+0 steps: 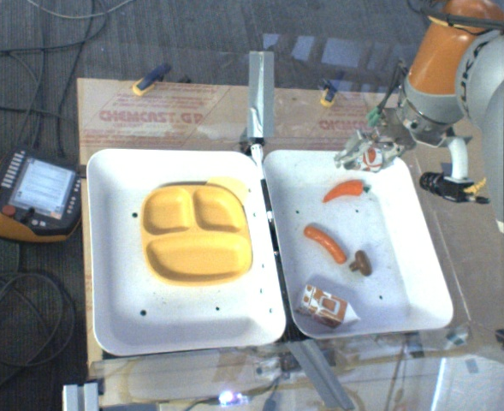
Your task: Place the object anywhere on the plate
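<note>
Nearest the camera, a small brown-and-white box [323, 306] lies tilted in the front of the right bin [423, 272]. Beyond it sit one dark brown lump [360, 263] and, just beside that, one sausage [325, 243], lying at a slant. Farther back lies one orange carrot [346, 190] with a green tip. That makes four loose things on the floor of this bin. Two white bins stand side by side, touching along the middle; the left bin [115, 315] holds one yellow plate [198, 234] with three compartments. At the right bin's far edge the gripper [368, 154] hangs low, a small red-and-white object [372, 156] between its fingers, well apart from the plate.
</note>
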Robot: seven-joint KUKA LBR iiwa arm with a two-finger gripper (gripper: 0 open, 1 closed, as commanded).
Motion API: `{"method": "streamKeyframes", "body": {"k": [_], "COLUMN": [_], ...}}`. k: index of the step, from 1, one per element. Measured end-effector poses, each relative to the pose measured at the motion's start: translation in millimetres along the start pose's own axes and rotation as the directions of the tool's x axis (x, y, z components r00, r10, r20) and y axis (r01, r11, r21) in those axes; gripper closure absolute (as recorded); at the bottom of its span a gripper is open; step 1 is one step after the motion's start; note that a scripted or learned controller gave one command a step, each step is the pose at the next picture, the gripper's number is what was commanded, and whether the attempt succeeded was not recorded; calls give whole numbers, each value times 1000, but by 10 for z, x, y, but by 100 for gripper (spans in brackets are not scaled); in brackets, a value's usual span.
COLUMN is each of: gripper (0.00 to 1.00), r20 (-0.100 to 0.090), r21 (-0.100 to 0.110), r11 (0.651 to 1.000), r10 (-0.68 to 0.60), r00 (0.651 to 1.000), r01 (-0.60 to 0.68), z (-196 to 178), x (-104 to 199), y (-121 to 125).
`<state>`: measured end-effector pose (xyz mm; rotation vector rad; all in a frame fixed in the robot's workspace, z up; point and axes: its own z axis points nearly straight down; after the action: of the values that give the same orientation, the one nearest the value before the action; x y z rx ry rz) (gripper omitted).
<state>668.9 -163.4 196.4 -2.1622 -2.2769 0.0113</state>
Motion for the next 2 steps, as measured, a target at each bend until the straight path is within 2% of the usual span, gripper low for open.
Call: {"method": "streamKeyframes", "body": {"k": [1, 2], "gripper": [100, 100], "r20": [-4, -4], "r21": [0, -1], "r11": [1000, 981], "r10": [-15, -195], "r00": [1000, 981], "r01": [15, 195], "z": [162, 157], "x": [736, 1259], "y": [-263, -412]}}
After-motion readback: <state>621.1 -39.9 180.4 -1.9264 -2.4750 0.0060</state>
